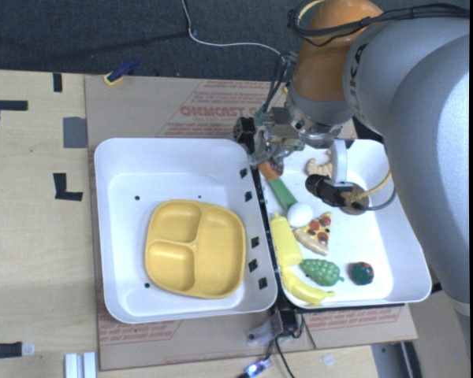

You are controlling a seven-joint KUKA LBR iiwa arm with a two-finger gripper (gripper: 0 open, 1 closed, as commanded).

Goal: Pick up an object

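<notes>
The arm (410, 93) reaches in from the right over the counter (31, 211) and its 2 bins. The left bin (118, 172) holds a yellow tray (195, 247). The right bin (402, 274) holds a banana (290, 260), pizza slice (315, 233), green stick (281, 192), grapes (321, 271), egg (299, 213) and a small ball (362, 273). The pincer (270, 150) hangs at that bin's far left corner; whether it is open or closed I cannot tell.

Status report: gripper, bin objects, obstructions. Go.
Gripper low at right bin's far-left corner. Nothing seen held. Green stick just below it. Bin walls crowd that corner.
</notes>
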